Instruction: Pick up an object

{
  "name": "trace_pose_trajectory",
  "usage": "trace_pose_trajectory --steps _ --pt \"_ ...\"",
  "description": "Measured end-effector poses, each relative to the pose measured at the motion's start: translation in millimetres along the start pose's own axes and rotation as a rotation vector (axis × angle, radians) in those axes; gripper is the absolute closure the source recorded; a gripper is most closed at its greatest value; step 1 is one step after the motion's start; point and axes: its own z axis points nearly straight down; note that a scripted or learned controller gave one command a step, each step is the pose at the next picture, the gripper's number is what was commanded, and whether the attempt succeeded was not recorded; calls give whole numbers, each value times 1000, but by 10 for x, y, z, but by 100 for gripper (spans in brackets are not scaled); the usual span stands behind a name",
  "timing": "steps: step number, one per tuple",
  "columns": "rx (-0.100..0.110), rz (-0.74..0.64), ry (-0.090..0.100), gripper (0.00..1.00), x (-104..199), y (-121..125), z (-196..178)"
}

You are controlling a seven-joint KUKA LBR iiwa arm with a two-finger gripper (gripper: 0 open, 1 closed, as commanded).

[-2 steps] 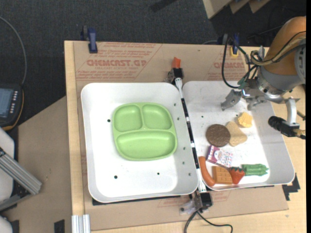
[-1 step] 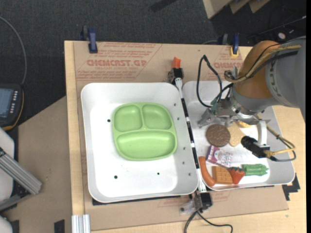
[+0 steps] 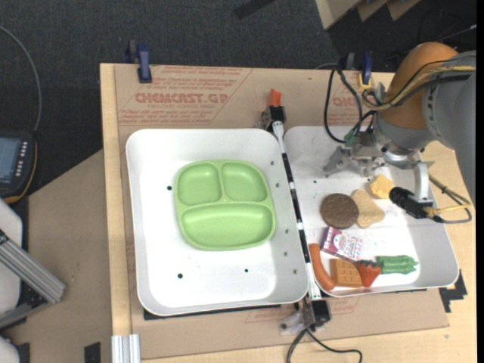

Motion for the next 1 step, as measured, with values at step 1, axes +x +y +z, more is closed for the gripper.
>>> trace_pose_trajectory --steps 1 --pt "8 1 4 0 152 -557 -6"
